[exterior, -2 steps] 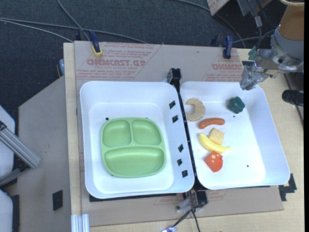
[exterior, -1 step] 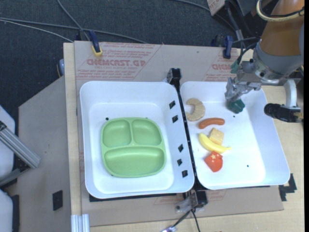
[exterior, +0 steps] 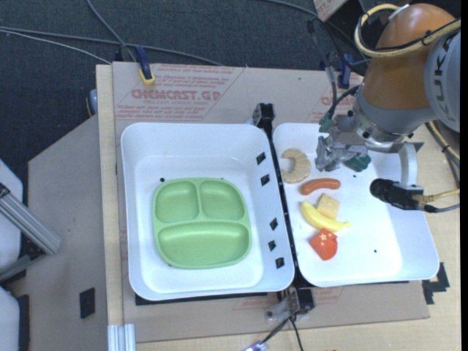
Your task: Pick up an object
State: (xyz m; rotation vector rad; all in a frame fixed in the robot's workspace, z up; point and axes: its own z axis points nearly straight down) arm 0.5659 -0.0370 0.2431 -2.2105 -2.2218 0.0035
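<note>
Hovering tool (exterior: 333,156) above sausage (exterior: 319,186)

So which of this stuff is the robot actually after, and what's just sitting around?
Likely part of the job: gripper; bagel piece; sausage; cracker; banana; strawberry; right bin.

Just lying about: green divided plate; left bin; cardboard sheet; floor cables.

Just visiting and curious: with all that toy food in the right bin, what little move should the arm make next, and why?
Probably lower the hand a bit toward the sausage. The hand hangs over the right bin just above and right of the sausage, beside the bagel, with nothing seen in its grip.
</note>
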